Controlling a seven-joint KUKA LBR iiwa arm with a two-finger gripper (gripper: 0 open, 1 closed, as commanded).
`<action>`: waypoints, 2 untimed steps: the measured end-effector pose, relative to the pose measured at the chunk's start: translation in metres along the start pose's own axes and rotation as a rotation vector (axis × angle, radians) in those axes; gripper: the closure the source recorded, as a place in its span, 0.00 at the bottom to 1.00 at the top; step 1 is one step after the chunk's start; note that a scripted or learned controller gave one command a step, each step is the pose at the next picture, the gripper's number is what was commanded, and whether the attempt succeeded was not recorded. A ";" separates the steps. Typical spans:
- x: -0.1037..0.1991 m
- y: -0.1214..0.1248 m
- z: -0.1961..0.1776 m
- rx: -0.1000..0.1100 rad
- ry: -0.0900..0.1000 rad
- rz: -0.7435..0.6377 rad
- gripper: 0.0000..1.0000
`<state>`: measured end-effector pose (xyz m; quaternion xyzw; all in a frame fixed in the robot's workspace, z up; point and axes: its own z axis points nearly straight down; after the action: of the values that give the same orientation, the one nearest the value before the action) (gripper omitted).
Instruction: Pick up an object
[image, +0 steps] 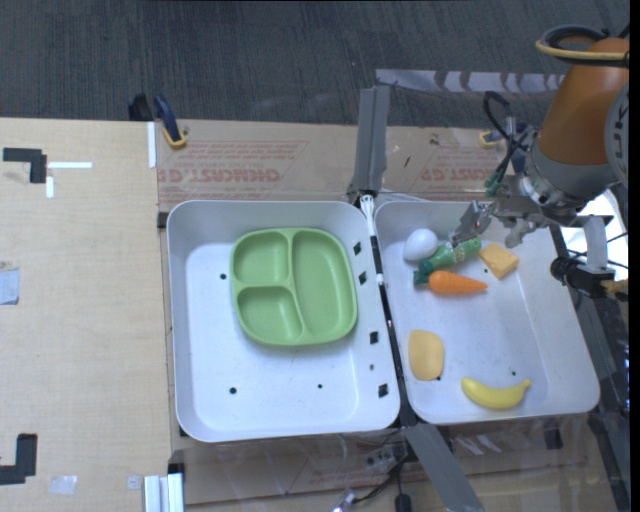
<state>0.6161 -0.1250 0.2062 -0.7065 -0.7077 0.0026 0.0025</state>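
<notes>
The right bin (560, 340) holds a white egg (420, 243), a carrot (457, 284) with a green top (447, 257), a yellow cheese wedge (499, 261), a yellow-orange rounded piece (426, 354) and a banana (495, 392). My gripper (494, 228) hangs over the bin's far end, just above the cheese wedge and the carrot's green top. Its two fingers stand spread apart, open, with nothing between them. The left fingertip is close to the green top.
A green three-part plate (295, 286) lies in the left bin (200, 380). A grey divider post (371, 140) rises behind the seam between the bins. The arm's orange band (590, 85) is at the upper right. Cardboard and a wooden bench top lie to the left.
</notes>
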 end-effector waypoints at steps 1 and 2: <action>0.029 -0.031 0.118 -0.004 0.000 -0.441 0.00; 0.027 -0.031 0.112 -0.001 0.001 -0.434 1.00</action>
<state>0.5845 -0.0976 0.0943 -0.5375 -0.8433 0.0014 0.0031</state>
